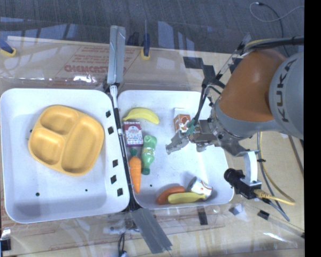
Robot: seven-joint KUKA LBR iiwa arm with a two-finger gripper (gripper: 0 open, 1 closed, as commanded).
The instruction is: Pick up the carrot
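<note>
Step now is the approach: best bet IMO is to bring the pincer (177, 142) left and down over the carrot (135, 173), line the fingers across its narrow width, and drop at mid-body so as to clear the green bottle (148, 153) touching its upper right side. Pincer looks open w/ nothing between the fingers, hovering mid right bin (171, 98). Carrot lies lengthwise along that bin's left wall, below-left of the pincer, near but apart.
</note>
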